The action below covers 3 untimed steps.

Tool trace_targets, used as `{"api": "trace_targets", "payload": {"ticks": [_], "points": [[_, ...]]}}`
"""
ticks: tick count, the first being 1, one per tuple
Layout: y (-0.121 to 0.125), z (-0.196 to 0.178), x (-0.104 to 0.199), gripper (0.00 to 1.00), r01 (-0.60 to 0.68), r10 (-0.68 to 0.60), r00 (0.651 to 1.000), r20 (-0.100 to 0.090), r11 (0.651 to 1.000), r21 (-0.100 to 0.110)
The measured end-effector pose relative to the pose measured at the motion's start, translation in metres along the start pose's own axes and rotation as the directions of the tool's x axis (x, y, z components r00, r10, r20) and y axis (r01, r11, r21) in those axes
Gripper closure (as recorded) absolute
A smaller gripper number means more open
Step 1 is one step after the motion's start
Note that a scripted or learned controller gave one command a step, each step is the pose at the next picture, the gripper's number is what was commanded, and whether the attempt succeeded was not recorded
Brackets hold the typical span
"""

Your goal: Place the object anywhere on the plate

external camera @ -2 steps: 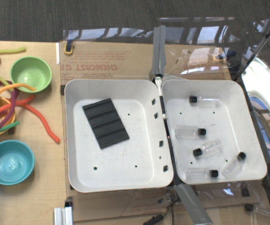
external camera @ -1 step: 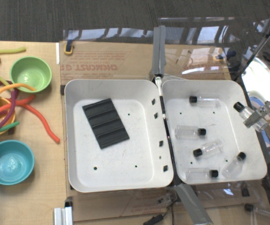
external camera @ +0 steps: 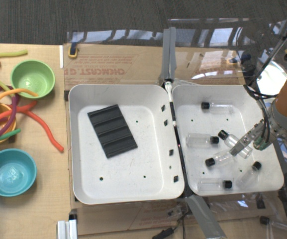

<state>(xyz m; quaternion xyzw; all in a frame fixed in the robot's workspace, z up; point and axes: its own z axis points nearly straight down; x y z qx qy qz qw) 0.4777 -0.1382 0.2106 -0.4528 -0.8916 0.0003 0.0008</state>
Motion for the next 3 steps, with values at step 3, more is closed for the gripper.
{"api": "trace_targets", "payload": {"ticks": [3], "points": [[-0.021,0.027,-0.030,1.00,0.219,-0.219,0.976,0.001,0.976,-0.001]]}}
